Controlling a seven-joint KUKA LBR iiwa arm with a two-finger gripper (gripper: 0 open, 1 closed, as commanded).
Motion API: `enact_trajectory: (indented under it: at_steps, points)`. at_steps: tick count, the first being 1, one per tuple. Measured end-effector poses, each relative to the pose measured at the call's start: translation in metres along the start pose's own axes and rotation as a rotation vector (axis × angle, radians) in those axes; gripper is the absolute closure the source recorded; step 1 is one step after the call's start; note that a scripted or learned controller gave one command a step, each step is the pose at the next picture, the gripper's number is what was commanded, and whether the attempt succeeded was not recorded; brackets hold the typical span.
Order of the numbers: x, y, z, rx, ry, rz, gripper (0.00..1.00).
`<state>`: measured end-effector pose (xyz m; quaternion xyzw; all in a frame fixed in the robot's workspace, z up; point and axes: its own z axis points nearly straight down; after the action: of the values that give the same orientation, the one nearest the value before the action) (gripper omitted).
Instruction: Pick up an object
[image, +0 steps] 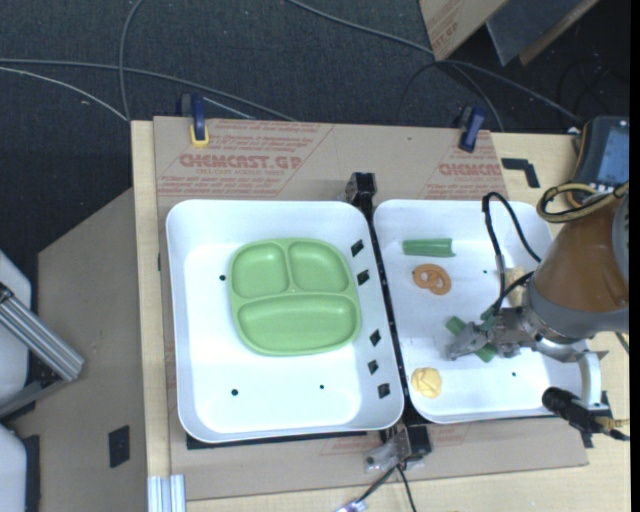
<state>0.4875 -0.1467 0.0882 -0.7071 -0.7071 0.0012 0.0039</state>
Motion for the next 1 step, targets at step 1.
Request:
enact_trajectory:
  at_steps: [1]
  points:
    - [-0.0003, 0.0014, -0.0138, -0.007, -0.002, 0.001, 1.0]
